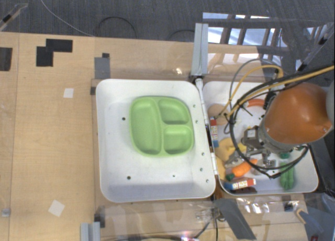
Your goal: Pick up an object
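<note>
My gripper (256, 153) hangs low in the right bin (310, 182), finger state indeterminate, an orange carrot-like piece (240, 170) just beside it; nothing is visibly grasped yet.

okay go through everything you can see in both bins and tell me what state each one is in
green divided plate: right way up, flat in the left bin, compartments bare.
orange carrot-like item: lying on its side in the right bin.
green item: lying near the right bin's front corner.
small red-and-white tube: lying flat by the front wall.
yellow item: partly hidden behind cables.
arm: over the right bin.
</note>
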### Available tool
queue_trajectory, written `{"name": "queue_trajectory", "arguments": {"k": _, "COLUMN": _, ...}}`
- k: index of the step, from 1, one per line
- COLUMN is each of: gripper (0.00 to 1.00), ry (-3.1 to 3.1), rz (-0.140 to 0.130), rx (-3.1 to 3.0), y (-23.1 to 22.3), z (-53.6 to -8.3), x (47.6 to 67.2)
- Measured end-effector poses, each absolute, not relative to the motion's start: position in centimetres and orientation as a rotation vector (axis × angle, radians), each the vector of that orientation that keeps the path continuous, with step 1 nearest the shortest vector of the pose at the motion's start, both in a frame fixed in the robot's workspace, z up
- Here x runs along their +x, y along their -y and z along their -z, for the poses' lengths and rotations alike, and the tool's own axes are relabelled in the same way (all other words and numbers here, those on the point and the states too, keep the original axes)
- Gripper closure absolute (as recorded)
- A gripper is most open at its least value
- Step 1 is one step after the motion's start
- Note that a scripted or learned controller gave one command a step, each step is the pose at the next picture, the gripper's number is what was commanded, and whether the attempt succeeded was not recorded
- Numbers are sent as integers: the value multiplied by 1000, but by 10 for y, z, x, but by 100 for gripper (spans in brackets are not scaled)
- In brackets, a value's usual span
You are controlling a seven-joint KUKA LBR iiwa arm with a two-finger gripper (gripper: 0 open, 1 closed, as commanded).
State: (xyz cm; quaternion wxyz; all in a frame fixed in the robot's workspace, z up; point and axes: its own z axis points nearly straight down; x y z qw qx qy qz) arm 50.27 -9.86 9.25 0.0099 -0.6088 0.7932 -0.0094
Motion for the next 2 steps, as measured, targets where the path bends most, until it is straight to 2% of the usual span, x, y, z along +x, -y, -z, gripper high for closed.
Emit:
{"name": "queue_trajectory", "arguments": {"k": 1, "gripper": 0, "ry": -2473, "rz": 31, "rx": -1900, "y": 97, "z": -93, "x": 496}}
{"name": "queue_trajectory", "arguments": {"k": 2, "gripper": 100, "ry": -2458, "rz": 34, "rx": -1901, "y": 92, "z": -105, "x": 500}}
